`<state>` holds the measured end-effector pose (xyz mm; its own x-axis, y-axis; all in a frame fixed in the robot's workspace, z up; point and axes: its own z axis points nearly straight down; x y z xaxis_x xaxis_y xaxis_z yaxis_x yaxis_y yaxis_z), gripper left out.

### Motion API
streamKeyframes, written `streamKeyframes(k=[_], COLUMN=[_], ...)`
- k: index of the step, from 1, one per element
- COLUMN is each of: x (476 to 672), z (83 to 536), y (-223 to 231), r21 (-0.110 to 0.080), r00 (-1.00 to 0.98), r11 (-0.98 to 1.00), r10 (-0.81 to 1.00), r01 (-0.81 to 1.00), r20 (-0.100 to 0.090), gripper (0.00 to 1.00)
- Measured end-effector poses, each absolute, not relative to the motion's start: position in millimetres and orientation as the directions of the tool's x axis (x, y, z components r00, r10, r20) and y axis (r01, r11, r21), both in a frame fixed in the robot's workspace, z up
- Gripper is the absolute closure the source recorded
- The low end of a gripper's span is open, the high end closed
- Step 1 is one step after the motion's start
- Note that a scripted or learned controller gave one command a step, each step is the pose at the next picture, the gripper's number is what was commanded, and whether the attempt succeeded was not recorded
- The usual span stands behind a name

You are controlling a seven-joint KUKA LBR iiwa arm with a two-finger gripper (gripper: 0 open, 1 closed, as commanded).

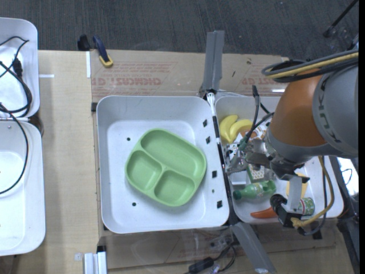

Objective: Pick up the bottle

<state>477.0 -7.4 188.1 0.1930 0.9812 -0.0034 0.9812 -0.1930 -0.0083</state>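
- My arm (pixel 311 116) reaches in over the right bin (pixel 336 207), wrist pointed down at the clutter there; my own bulk hides much of that bin.
- Tool (pixel 249 163) sits low among the items, just above the bottle; whether it is apart or together I cannot tell.
- Bottle (pixel 255 190): green, lying on its side in the right bin, near the wall shared with the left bin. It lies flat, probably because it simply settled there among loose things; nothing props it up.
- Just beside it: an orange-red item (pixel 263 213) toward the front rim, a small can (pixel 304 205) to its right, a banana (pixel 234 128) toward the back.
- My judgement: I am set over the bottle for a grasp, not yet holding it.
- Left bin (pixel 111 153) carries a green divided tray (pixel 166 167), well apart from my work.
- Counter (pixel 65 153) is pale wood with a cardboard sheet (pixel 148 73) behind the bins; dark carpet (pixel 171 10) lies beyond.
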Motion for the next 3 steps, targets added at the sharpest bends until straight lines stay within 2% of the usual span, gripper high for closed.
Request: streamKeyframes(k=[1,2,3], x=[477.3,476.3,476.2], z=[189,89,88], y=[-92,-117,-97], r21=[-0.006,-0.006,-0.007], r00=[0.104,0.059,-0.157], r11=[-0.104,-0.059,0.157], r10=[0.995,0.998,0.988], r01=[0.995,0.998,0.988], r20=[-0.002,0.001,0.003], gripper=[0.00,0.00,0.00])
